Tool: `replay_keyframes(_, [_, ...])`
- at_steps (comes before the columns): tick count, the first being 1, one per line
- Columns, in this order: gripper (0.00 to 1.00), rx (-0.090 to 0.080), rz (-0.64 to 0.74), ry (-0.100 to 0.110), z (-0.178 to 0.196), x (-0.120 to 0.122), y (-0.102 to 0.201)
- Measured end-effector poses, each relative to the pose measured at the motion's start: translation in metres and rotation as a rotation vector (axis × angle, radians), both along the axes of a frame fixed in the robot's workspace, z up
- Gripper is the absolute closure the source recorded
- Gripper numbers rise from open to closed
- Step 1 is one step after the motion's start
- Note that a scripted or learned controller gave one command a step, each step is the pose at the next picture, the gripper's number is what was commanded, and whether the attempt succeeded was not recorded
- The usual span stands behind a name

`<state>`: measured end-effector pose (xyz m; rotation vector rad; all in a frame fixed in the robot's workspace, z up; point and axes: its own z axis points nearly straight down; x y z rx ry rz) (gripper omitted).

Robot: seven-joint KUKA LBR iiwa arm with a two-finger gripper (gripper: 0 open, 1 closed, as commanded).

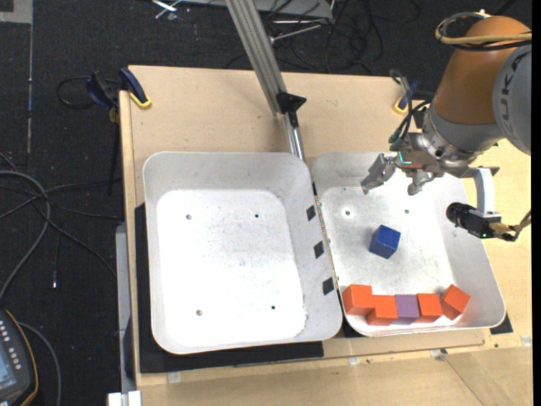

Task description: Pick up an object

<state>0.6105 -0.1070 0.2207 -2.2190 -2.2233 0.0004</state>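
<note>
The blue cube point(385, 241) lies alone in the right bin point(338, 176), near the middle of its floor, and nothing touches it. It is turned a little, so one corner points toward the near wall.

My gripper point(395, 178) hangs over the far part of this same bin, above the floor and apart from the cube. My two fingers are spread, with a clear gap between them, and nothing is between them. One finger point(376, 174) points toward the left, the other point(418, 182) stands more to the right. My grey arm with its orange band point(473, 70) comes in from the right side.

Along the near wall of the right bin there is a row of small blocks, close together and touching each other: an orange block point(357, 299) at the left end, a second orange block point(385, 308), then a purple block point(407, 306), then another orange block point(428, 305), and a last orange block point(456, 300) tilted in the near right corner.

The left bin point(165, 172) is just beside the right one; their rims meet in the middle. I see only small dark specks on its white floor.

Both bins rest on a light wooden bench point(203, 100).
</note>
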Motion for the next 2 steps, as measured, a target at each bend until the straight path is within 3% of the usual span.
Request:
replay_keyframes(1, [0.00,-0.001,-0.008,0.008,-0.103,-0.034,-0.069])
replay_keyframes(2, [0.00,-0.001,0.000,0.000,-0.126,-0.051,-0.040])
